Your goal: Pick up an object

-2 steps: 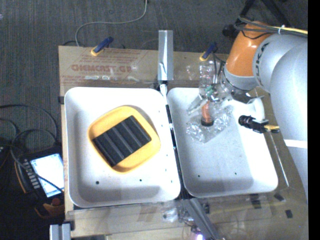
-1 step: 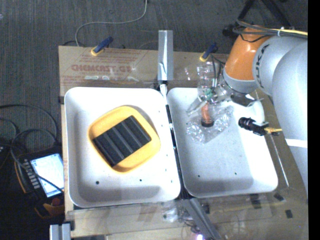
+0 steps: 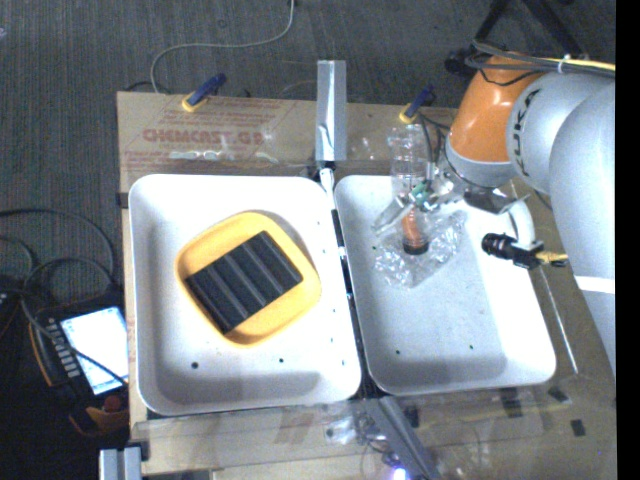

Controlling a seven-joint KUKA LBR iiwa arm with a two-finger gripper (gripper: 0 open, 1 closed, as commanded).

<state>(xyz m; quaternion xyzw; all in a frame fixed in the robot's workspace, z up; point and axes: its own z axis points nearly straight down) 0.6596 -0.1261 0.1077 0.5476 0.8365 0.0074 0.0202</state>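
the gripper (image 3: 415, 208) is a clear plastic assembly with a small green part near its top, hanging from the grey arm (image 3: 570, 158) with its orange band (image 3: 490, 118), low over the far half of the right bin (image 3: 455, 353). how far it is open cannot be told; the transparent parts blur into what lies beneath.

directly beneath and just in front of the gripper lies a crumpled clear plastic wrapper (image 3: 420, 253) with a small orange-brown thing (image 3: 412, 233) at its middle, possibly a cap or a bottle neck; too small to settle. whether the gripper touches it cannot be told. judged as light, thin and glossy, so slippery and likely to crumple or slide instead of seating firmly. the firmer orange-brown part looks the better place to take hold.

well to the gripper's left, in the left bin (image 3: 160, 368), rests a yellow rounded tray (image 3: 250, 278) bearing a black ribbed insert (image 3: 245, 278). it appears stiff, smooth-edged, broad and flat, probably too wide for a two-finger grasp except at its rim.

both bins are shallow, white, matte and rigid with rounded corners.
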